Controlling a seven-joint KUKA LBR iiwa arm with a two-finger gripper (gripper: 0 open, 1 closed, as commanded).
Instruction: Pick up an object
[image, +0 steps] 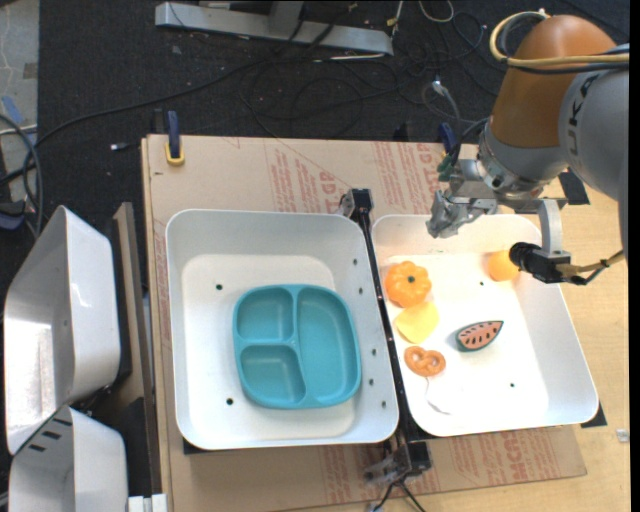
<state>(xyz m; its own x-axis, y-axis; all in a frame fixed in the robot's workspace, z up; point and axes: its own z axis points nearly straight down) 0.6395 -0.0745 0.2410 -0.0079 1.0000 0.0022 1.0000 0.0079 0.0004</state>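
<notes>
We see the gripper (447, 224) poised, holding nothing, above the right bin (560, 400); its opening we cannot tell. The toy pumpkin (408, 283) lies just below; next, we judge, a descent.

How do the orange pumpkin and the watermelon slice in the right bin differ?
The pumpkin is orange, rounded and bulky; the watermelon slice is a flat wedge, red-faced with dark edging. The pumpkin sits close to the bin's left wall, the slice nearer the middle. Both rest loose in the right bin, untouched by the gripper.
</notes>
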